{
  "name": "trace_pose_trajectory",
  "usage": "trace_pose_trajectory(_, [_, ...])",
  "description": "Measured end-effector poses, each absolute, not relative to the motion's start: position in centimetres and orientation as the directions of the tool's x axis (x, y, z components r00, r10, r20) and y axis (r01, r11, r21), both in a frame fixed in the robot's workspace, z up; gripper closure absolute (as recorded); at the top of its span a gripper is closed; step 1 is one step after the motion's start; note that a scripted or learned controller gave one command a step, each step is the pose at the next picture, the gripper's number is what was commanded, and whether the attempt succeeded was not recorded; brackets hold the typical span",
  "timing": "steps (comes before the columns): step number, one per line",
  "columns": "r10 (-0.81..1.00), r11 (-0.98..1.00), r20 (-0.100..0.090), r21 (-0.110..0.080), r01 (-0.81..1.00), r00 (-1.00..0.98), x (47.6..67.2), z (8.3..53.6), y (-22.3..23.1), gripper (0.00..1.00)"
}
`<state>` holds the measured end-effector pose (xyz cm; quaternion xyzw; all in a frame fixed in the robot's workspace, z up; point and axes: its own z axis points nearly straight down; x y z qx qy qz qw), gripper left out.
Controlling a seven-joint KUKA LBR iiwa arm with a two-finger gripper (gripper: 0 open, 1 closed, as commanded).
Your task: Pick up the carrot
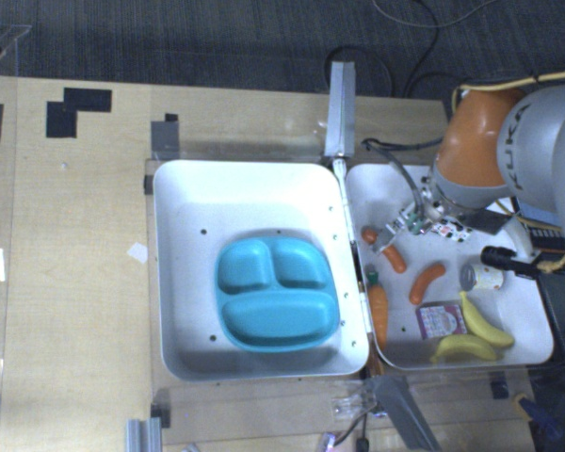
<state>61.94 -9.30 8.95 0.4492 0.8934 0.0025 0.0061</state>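
- Left bin (169,252): held a blue sectioned plate (278,293), well apart from my work and no part of the risk.
- Right bin (367,182): crowded with small items lying close together. I judged the crowding the main hazard, since a descent slightly off line could close on the wrong thing.
- My claw (407,222): hung over the upper middle of the right bin, nothing between its tips; how far it stood open I could not tell.
- Bananas (473,337): two, at the near right corner, away from the target.
- Carrot (379,311): lay lengthwise against the bin's left wall, near the front, below and to the left of my claw and apart from it. I judged the wall likely to block one tip or let the carrot slip out.
- Sausages (427,282), (394,258): orange-red, between claw and carrot, easily mistaken for it.
- Purple packet (440,321): just right of the carrot, a possible snag.
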Motion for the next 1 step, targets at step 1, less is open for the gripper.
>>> trace_pose_trajectory(1, [0.787, 0.617, -0.011, 0.010, 0.787, -0.616, 61.82, 8.97, -8.99, 0.00])
